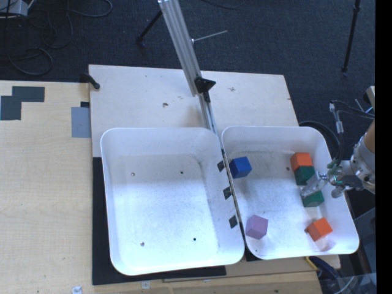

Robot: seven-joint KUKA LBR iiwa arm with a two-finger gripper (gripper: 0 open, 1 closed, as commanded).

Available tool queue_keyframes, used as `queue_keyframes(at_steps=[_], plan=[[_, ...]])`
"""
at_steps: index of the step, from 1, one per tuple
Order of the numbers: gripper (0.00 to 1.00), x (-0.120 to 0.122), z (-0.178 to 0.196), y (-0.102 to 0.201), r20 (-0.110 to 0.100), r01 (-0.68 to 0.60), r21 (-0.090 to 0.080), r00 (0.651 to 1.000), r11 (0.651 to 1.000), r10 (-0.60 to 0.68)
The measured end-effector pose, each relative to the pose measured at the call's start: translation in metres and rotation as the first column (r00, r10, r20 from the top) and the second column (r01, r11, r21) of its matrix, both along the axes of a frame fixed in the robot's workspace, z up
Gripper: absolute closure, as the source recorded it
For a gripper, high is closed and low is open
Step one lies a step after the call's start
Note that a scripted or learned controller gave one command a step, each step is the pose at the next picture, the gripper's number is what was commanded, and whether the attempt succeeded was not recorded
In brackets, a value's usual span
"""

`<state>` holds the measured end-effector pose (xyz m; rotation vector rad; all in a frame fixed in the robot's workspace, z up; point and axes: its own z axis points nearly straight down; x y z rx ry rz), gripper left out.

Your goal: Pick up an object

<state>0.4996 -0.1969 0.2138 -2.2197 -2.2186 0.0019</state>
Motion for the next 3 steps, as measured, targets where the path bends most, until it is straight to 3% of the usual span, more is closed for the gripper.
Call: queue_keyframes(at_steps=[1, 2, 3], plan=[[0.00, 0.062, -0.104, -0.011, 0.003, 0.000, -0.002, 1.000, 1.000, 0.000], [0.00, 0.166, -0.121, -0.002, -0.023, -0.004, 0.005, 1.000, 1.000, 0.004], [1.00, 0.166, -0.110, -0.001, -0.020, -0.008, 0.002, 1.000, 1.000, 0.008]])
